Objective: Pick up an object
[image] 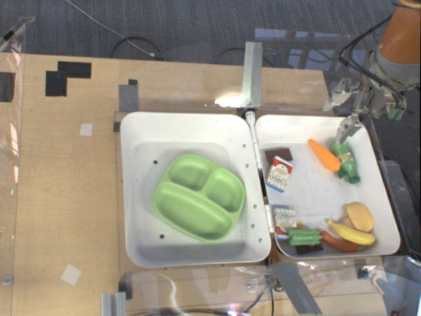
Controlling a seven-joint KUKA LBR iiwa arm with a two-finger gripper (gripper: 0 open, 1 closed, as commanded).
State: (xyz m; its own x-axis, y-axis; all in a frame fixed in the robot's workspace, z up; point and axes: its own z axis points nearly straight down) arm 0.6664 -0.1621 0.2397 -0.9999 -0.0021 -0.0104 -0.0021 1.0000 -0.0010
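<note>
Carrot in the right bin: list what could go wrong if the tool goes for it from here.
1. The toy carrot touches the green bottle, so the tool, poised just above, may nudge or catch the bottle instead.
2. Both lie near the right bin's far wall; a push could slide the carrot against it.
3. The carrot's tapered body may slip out of a pinch.

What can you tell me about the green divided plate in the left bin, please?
The green divided plate is light green, looks like smooth plastic, and has rounded corners. It has three hollows: one long one along its near side and two smaller ones behind. It lies flat, turned at a slant, around the middle of the left bin, with nothing on it or touching it.
</note>
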